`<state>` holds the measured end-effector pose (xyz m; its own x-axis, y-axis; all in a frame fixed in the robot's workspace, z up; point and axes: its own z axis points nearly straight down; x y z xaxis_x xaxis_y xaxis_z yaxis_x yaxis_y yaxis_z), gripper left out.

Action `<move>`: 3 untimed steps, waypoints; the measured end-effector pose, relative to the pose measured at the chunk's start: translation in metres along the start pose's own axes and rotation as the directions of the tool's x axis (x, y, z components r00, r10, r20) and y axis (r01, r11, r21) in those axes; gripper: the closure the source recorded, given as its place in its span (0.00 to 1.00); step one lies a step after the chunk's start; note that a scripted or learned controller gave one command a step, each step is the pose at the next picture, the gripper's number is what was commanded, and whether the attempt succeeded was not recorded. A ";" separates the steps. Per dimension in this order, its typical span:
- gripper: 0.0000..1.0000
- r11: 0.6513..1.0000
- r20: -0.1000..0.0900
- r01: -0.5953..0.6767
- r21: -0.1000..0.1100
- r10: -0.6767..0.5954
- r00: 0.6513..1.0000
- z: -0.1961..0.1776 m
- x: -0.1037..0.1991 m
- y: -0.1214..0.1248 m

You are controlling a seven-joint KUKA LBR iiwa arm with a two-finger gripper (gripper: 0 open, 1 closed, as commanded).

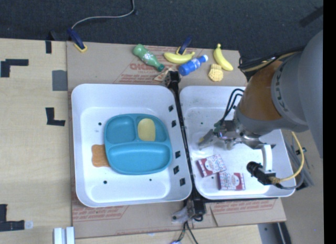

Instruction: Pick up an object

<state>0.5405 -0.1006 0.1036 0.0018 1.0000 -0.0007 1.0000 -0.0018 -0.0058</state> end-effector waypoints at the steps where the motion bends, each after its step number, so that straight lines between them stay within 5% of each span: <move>1: 0.00 1.000 0.000 0.003 -0.009 -0.003 1.000 0.017 0.001 0.057; 2: 0.00 1.000 0.001 0.002 -0.012 -0.002 1.000 0.017 -0.006 0.014; 3: 1.00 1.000 0.002 0.001 -0.020 -0.001 1.000 0.005 -0.006 0.016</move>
